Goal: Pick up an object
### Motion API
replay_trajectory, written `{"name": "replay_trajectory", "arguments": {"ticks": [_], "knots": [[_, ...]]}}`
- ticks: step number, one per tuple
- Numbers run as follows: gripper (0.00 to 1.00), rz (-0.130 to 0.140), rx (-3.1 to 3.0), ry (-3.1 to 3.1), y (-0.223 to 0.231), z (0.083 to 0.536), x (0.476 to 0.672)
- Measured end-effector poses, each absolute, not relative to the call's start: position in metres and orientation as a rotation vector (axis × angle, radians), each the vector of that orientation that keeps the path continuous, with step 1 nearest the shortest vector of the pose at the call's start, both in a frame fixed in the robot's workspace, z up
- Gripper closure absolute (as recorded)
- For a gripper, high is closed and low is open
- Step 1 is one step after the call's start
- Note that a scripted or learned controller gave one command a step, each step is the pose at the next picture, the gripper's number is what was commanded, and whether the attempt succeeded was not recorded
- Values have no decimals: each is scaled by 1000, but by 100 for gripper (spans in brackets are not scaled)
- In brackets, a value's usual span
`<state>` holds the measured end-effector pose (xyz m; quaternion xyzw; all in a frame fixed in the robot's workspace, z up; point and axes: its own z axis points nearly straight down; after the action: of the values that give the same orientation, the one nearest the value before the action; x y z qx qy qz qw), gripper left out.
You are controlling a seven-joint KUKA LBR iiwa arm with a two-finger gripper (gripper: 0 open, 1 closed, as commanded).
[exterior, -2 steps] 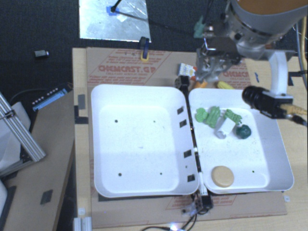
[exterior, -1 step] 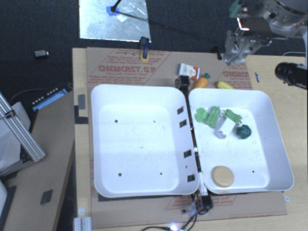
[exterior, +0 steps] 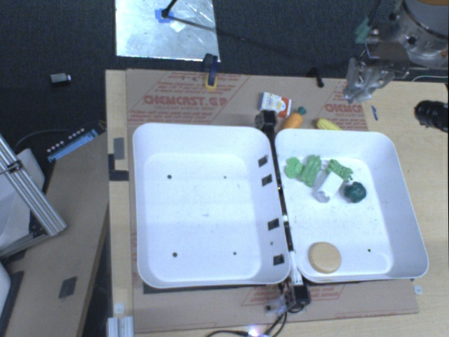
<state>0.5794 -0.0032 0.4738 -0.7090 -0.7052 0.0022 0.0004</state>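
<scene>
Up in the top right corner of the frame, the gripper point(exterior: 363, 90) hangs above the bench beyond the far rim of the right bin point(exterior: 403, 188), well apart from everything inside it. How its pincer stands I cannot tell; the metal tip is small and blurred against the board.

Inside the right bin, toward its upper middle, several pieces cluster together: a light green toy point(exterior: 304, 168) on the left, a small grey-white piece point(exterior: 321, 187) just below it, another green piece point(exterior: 340, 168) to the right, and a dark teal ball point(exterior: 355, 192) at the right end of the group, possibly touching its neighbour. Near the bin's lower edge, apart from the cluster, lies a tan round disc point(exterior: 325, 257).

The left bin point(exterior: 203, 206) fills the middle of the frame. Beyond the bins, on the board, sit an orange carrot-like toy point(exterior: 292, 121) and a yellow piece point(exterior: 327, 125), side by side near the top centre.
</scene>
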Motion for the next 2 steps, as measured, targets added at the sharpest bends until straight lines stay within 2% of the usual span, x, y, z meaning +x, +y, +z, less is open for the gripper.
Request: {"name": "replay_trajectory", "arguments": {"ticks": [1,2], "knots": [[100,-10,-2220,-2232,4,539,593],[100,18,-2206,-2221,55,306,540]]}}
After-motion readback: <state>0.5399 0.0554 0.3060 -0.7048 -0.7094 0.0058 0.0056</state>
